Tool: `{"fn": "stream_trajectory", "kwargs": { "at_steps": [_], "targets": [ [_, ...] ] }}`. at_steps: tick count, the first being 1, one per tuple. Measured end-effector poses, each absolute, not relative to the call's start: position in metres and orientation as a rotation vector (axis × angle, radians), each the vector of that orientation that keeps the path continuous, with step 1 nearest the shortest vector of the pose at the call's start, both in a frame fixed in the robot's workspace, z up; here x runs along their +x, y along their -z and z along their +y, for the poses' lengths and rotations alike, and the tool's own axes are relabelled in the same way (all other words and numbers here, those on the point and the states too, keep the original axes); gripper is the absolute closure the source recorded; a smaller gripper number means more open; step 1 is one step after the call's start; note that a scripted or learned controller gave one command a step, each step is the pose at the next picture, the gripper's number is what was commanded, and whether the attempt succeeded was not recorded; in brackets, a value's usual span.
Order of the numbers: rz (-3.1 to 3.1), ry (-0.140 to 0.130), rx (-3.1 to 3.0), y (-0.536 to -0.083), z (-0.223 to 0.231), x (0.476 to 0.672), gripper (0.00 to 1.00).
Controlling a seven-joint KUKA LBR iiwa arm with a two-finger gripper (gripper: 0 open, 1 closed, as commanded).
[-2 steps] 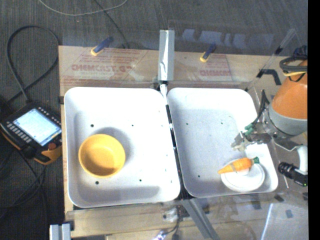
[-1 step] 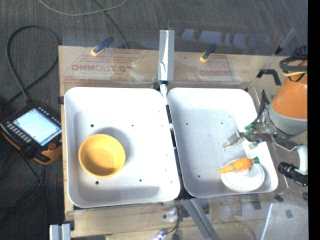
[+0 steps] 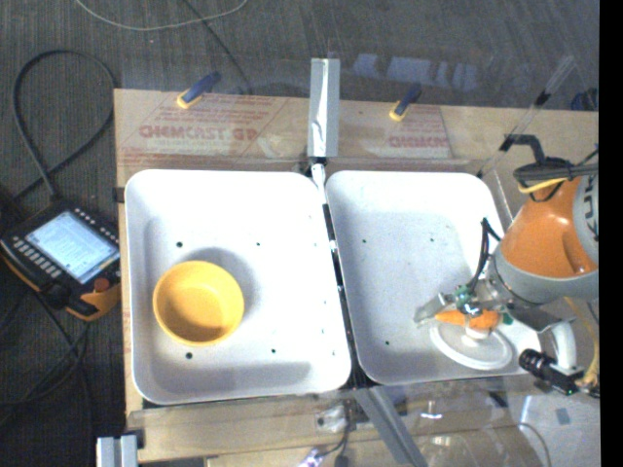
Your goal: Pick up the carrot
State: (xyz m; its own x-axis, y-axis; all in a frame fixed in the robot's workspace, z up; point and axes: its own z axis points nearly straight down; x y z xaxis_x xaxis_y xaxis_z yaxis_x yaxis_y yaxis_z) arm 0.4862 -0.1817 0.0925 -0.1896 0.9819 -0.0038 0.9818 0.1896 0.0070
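From my seat the carrot [image 3: 467, 318] lay in the right bin [image 3: 409, 251], down in its lower right corner, resting on a small white plate [image 3: 477, 350]. What I could see of it was an orange streak running roughly left to right across the plate's top edge, so I judged its long axis to lie across the bin, not along the arm's reach.

The gripper [image 3: 473, 311] sat directly over that orange patch, with the arm [image 3: 547, 246] coming in from the right and its orange band just above. So the carrot was not off to one side of the tool; it was straight beneath it, touching or very nearly so.

The wrist and a tangle of cable blocked the fingertips, and I could not tell whether the tool stood spread or closed, nor whether the carrot was between its tips at all. It may only have been pressing on top.

The coming move turned, I thought, on the grip lining up across the carrot's narrow width.

The yellow bowl [image 3: 199, 303] sat in the left bin [image 3: 234, 202], well apart.
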Motion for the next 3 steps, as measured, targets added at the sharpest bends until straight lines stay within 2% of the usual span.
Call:
{"fn": "stream_trajectory", "kwargs": {
  "at_steps": [1, 2, 3],
  "targets": [
    [2.415, -0.007, 1.992, -0.1028, -0.1815, 0.4877, 1.0],
    [2.416, -0.007, 1.993, -0.1027, -0.1815, 0.4876, 0.0],
    [2.49, 0.003, 1.917, -0.1065, -0.1835, 0.4837, 0.0]
  ]
}}
